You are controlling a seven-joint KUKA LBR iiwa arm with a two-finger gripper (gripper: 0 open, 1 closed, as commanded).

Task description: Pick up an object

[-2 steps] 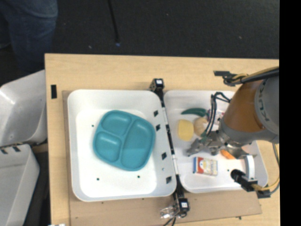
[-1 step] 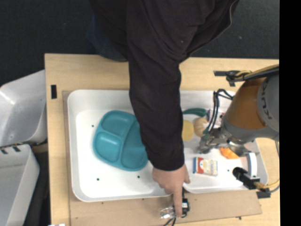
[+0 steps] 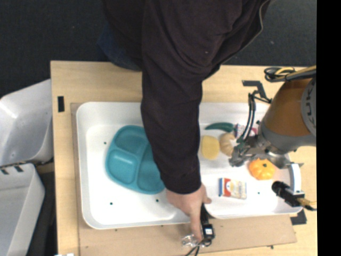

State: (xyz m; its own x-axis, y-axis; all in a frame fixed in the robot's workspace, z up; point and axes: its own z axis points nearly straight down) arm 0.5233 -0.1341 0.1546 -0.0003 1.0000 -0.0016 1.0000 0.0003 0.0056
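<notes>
Resting at the claw's (image 3: 240, 156) five o'clock, a smooth round orange fruit (image 3: 262, 169) is seen beside a glossy teal divided plate (image 3: 128, 161); claw state cannot be told.

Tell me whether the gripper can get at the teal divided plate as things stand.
Probably not. The teal divided plate lies in the left bin, and a person's dark-sleeved arm stretches across between it and the gripper, covering the plate's right edge. The gripper sits over the right bin.
</notes>
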